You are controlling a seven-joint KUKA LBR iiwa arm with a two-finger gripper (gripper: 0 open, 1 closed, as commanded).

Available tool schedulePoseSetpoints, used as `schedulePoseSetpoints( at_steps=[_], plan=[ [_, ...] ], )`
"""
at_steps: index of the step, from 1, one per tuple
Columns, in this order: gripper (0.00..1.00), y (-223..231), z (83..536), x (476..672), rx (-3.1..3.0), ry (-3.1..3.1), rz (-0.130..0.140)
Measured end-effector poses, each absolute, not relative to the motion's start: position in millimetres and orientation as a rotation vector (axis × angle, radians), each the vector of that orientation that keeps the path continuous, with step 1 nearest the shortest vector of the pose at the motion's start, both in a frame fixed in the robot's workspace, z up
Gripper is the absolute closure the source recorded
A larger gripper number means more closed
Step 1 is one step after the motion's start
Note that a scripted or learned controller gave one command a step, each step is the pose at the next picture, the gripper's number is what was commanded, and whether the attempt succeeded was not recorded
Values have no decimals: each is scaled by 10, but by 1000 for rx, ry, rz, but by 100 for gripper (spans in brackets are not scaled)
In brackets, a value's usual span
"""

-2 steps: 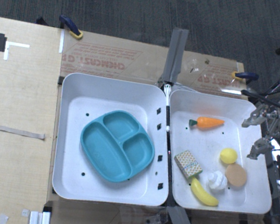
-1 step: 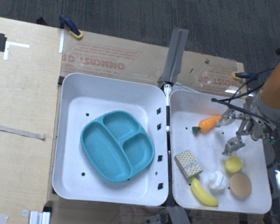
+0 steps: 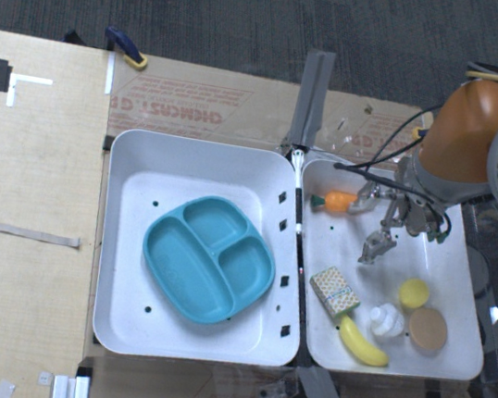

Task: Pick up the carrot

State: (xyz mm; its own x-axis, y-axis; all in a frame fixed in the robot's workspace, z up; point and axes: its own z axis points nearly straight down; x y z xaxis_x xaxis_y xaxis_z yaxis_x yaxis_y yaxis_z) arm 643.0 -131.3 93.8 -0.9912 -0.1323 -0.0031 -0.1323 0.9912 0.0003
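Currently the carrot [image 3: 337, 202] lies crosswise, up-left of the gripper [image 3: 374, 251]; its grasp state I cannot tell

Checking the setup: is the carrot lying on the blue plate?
No, the carrot lies in the right bin, at its far left corner, while the blue plate sits in the left bin.

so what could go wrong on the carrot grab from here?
1. The carrot lies in the far left corner of the right bin, close to the walls; a finger may strike the rim.
2. The gripper hangs beside the carrot, not over it, so a straight descent would likely close on nothing.
3. Cables trail near the wrist and could snag.
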Motion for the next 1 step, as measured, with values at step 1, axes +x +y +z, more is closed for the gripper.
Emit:
schedulePoseSetpoints(
  at_steps=[1],
  plan=[
    [0, -1122, 934, 6535, -303, 3146, -29]
  ],
)
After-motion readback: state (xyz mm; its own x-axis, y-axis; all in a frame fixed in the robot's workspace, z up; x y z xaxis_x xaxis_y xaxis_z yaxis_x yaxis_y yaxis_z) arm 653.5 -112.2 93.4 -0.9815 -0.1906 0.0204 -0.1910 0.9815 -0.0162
